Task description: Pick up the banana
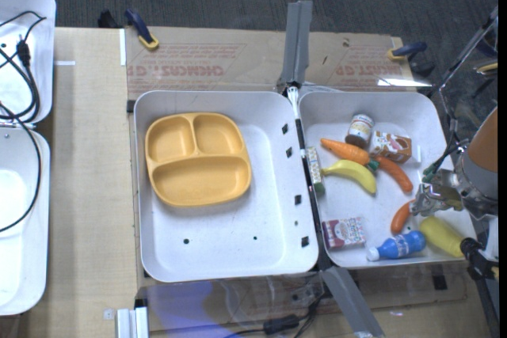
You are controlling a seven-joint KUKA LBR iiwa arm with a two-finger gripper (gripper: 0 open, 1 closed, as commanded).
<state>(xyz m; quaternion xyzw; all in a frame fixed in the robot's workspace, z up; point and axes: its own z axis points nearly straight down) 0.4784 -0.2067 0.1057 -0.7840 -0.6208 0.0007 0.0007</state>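
**Camera view: banana lies in the right bin, gripper off to its right**

Nearest the lower edge of the frame, in the right bin (432, 113), a blue bottle (398, 247) with a white cap lies on its side, and a yellow bottle (444, 237) lies just right of it. To their left sits a small red-and-white carton (344, 233), flat on the bin floor near the lower left corner.

A little higher, at the right edge of the bin, the gripper (428, 202) reaches in from the right of the frame. It sits over the upper end of a short orange carrot (400, 218); whether the jaws are open or closed cannot be told from here, and nothing can be seen between them.

The banana (353, 173) lies left of the gripper and well apart from it, in the middle of the right bin, curved, with its stem end pointing left. Just above it a long carrot (345, 150) lies at a slant, nearly touching the banana. A second long carrot (396, 173) runs down to the right of the banana.

Farther up are a small jar (360, 131) with a pale lid and, beside it on the right, a red-and-white packet (392, 146).

In the left bin (158, 249) a yellow divided plate (198, 158) rests in the upper left part, three compartments facing up.

At the far edge of the bench, cardboard (214, 63) lies flat, held by blue clamps (141, 29).
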